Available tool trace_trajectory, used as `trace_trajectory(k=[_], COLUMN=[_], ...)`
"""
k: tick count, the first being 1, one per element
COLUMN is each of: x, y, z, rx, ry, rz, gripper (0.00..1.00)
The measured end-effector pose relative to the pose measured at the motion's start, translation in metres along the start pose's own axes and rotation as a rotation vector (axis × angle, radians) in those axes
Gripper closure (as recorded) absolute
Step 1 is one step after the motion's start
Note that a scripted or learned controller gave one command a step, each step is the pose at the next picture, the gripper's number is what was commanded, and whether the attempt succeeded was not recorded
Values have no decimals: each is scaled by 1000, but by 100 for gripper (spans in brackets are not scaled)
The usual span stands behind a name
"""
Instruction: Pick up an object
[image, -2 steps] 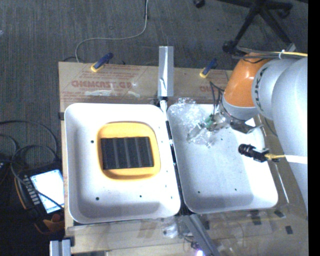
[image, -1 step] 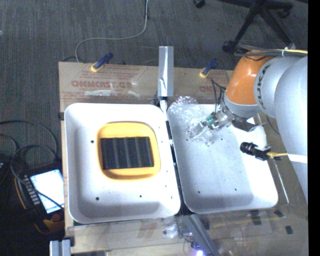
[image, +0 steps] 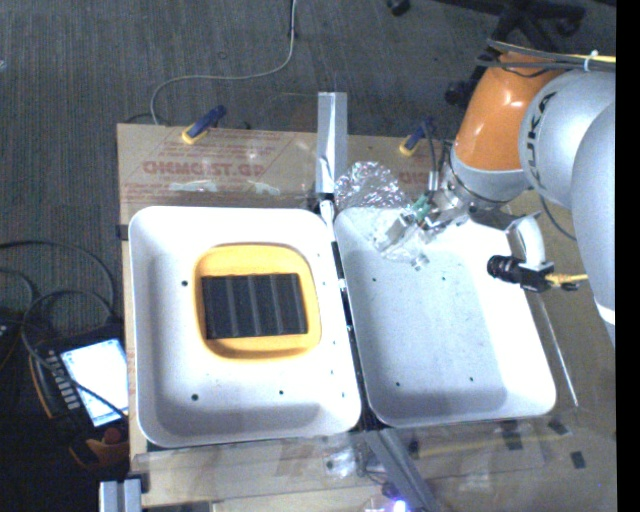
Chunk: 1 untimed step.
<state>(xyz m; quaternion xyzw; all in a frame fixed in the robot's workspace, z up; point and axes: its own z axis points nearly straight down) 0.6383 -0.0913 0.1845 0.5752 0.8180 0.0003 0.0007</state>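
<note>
A yellow tray-like object with a black ribbed insert (image: 255, 302) lies flat in the middle of the left bin (image: 160, 400). A crumpled, shiny clear wrapper (image: 362, 186) rests on the back rim of the right bin (image: 460, 380), near the divider. My gripper (image: 412, 228) hangs over the back part of the right bin, just right of and below the wrapper. Whether it touches the wrapper is unclear. The grey arm with its orange band (image: 500, 120) comes in from the upper right.
A black-tipped fitting with a yellow cable (image: 520, 270) juts out over the right bin's right side. Two blue and yellow clamps (image: 203, 123) (image: 415, 138) hold a cardboard sheet (image: 220, 170) behind the bins. A lit tablet (image: 90, 375) lies on the floor at left.
</note>
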Motion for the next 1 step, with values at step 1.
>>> trace_trajectory(k=[1], x=[25], y=[-56], z=[1], rx=[3], ry=[0], rz=[-86], gripper=[100])
